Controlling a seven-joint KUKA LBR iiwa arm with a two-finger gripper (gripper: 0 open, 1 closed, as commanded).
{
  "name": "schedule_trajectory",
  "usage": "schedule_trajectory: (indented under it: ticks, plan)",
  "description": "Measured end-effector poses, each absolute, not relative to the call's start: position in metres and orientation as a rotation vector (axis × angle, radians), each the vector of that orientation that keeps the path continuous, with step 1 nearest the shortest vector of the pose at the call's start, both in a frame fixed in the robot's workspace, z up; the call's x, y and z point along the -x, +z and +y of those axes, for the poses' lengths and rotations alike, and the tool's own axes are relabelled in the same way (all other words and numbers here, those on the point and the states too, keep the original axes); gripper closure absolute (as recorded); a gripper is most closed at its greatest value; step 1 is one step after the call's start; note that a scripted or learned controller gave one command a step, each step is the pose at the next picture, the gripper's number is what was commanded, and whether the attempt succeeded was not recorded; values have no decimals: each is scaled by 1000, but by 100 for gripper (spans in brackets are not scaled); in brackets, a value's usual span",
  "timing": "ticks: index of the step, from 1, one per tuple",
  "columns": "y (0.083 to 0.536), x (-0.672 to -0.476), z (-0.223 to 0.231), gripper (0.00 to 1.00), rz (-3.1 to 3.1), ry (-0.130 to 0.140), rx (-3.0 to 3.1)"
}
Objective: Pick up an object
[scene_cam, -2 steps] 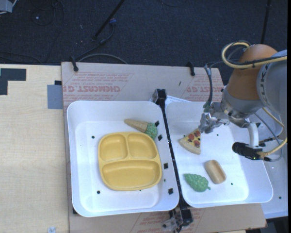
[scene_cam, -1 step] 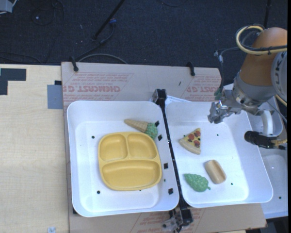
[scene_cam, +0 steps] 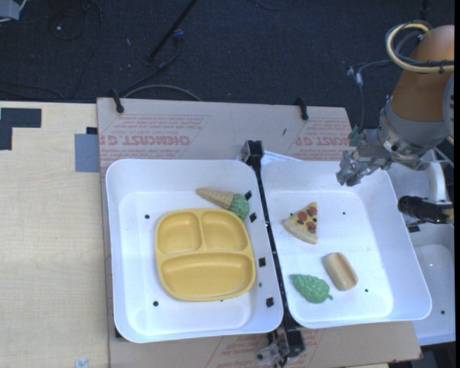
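The right bin point(scene_cam: 383, 236) holds a toy pizza slice point(scene_cam: 303, 222) near its middle, a tan bread roll point(scene_cam: 340, 271) towards the front and a green bunch of grapes point(scene_cam: 311, 288) beside the roll. My gripper point(scene_cam: 351, 173) hangs over the far right corner of that bin, well above and behind the pizza slice, with nothing seen between its fingers. In the left bin point(scene_cam: 130, 228) lie a yellow divided plate point(scene_cam: 205, 253) and an ice-cream cone with a green top point(scene_cam: 224, 199).
A black divider clip point(scene_cam: 252, 153) sits where the two bins meet at the back. Cardboard point(scene_cam: 184, 133) lies under both bins, and a wooden bench top point(scene_cam: 38, 228) stretches to the left.
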State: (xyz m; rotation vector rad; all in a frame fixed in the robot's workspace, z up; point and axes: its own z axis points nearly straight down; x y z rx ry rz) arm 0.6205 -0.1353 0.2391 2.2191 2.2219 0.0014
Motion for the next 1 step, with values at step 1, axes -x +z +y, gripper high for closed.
schedule_trajectory:
  ticks: [1]
  plan:
    - [245, -623, -84, 100, 2228, 0, -2218]
